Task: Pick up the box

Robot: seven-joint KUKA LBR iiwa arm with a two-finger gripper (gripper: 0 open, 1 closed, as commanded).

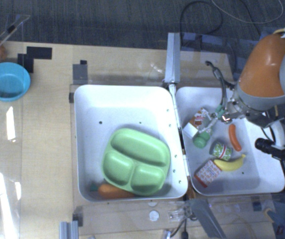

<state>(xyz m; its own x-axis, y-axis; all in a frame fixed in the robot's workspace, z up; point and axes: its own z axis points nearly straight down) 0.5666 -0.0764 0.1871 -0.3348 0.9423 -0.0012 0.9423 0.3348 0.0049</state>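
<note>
While the box lies untouched, the bench reads from left to right as follows

- Blue bowl (pixel 5 81): on the bench top, well apart from both bins
- Left bin (pixel 107 108): holds two items
- Carrot (pixel 113 190): at the near wall of the left bin, partly tucked under the tray
- Green tray (pixel 136 159): three compartments, flat on the left bin's floor
- Right bin (pixel 254 176): holds the rest of the items
- Small red and white carton (pixel 199 118): upper left of the right bin, just beside the claw
- Green bottle (pixel 200 139): lying just below the carton
- Box (pixel 208 173): red, flat on the floor of the right bin near its front left corner, with one corner next to the banana
- Can (pixel 221 150): between the bottle and the banana
- Claw (pixel 221 116): low over the upper part of the right bin, near the carton and well apart from the box; cannot tell whether it is open or closed, and nothing is seen held in it
- Banana (pixel 230 163): curved, just right of the box
- Red pepper (pixel 235 137): right of the can
- Arm (pixel 266 66): orange band, reaching in over the right bin

Status, as judged: nothing of the pick is done; moving to the box, gripping it and lifting it are all left
</note>
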